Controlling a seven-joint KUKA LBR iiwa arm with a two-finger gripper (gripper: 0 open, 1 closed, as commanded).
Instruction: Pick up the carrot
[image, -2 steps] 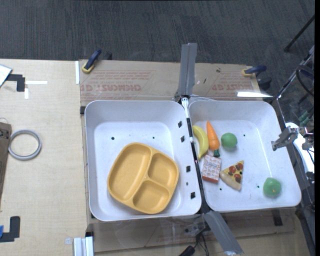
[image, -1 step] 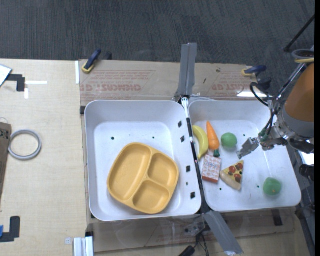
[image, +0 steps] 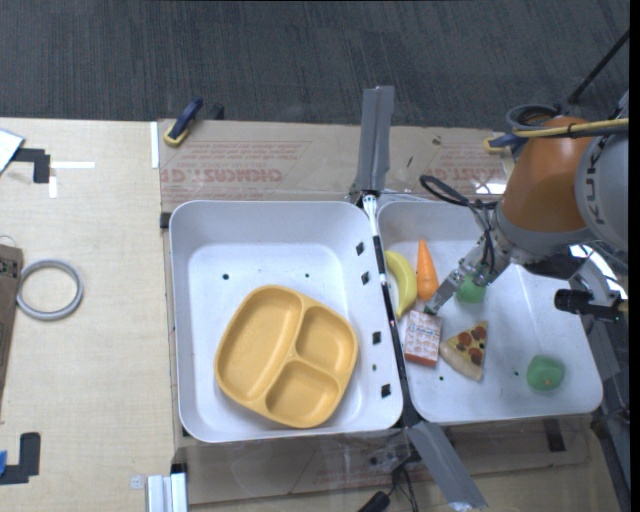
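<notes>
Our small orange tapered carrot lies in the right white plastic bin, beside a yellow banana. The tool hovers just beside it; can't tell its state. We'd straddle the carrot, clear of the banana.

Even, bright overhead light fills the scene. The two white bins come close to washing out: the left bin keeps only faint grey shading along its inner walls. The yellow plate casts a thin, soft shadow toward the bin's near-left corner. The arm throws a diffuse shadow onto the right bin. Focus is fairly sharp across the bench; small details look slightly soft and grainy. The dark floor along the top edge stays dim.
</notes>
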